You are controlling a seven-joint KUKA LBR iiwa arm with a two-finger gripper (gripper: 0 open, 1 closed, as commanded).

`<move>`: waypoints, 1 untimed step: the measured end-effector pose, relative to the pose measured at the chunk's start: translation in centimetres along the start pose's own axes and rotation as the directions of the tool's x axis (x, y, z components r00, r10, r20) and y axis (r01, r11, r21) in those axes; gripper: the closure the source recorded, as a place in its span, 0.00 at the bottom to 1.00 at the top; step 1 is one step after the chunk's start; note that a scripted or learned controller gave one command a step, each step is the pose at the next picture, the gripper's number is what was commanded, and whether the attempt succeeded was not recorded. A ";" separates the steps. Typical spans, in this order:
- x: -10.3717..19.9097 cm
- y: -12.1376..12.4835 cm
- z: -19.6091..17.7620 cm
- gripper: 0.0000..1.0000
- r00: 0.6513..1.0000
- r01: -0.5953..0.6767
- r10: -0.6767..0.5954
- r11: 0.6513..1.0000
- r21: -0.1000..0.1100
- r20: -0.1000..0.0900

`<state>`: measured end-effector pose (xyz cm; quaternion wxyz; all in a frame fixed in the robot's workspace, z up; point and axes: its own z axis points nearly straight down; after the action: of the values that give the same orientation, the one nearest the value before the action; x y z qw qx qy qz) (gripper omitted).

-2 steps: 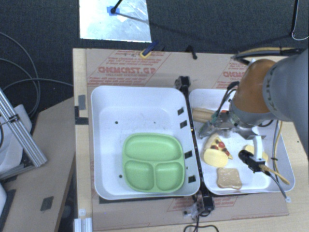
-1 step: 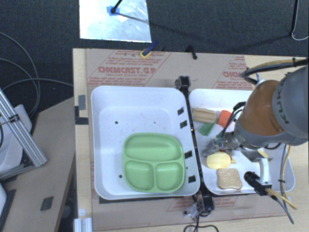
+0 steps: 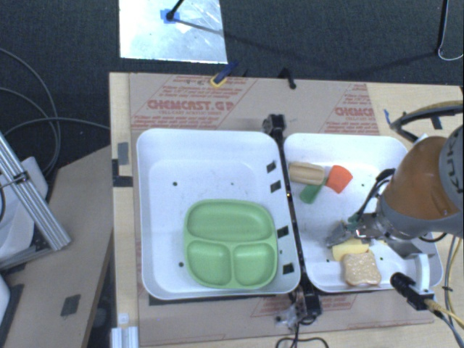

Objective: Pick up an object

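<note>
Where the hand [image 3: 346, 232] hovers, a pale yellow block [image 3: 349, 249].

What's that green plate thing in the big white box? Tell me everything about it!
The green tray is a pale green divided plate that looks like smooth plastic. It has rounded corners and three sunken compartments: one wide one along the far side and two smaller ones along the near side. It lies flat, right side up, on the floor of the left white bin, toward the near right corner. All three compartments look bare, and only the bin touches it.
</note>
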<state>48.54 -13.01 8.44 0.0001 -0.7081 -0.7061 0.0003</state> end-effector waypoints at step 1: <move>-3.7 0.1 -2.0 0.00 1.000 0.001 -0.001 1.000 -0.004 0.002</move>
<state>48.68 -16.70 10.46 -0.0020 -0.7077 -0.7065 -0.0003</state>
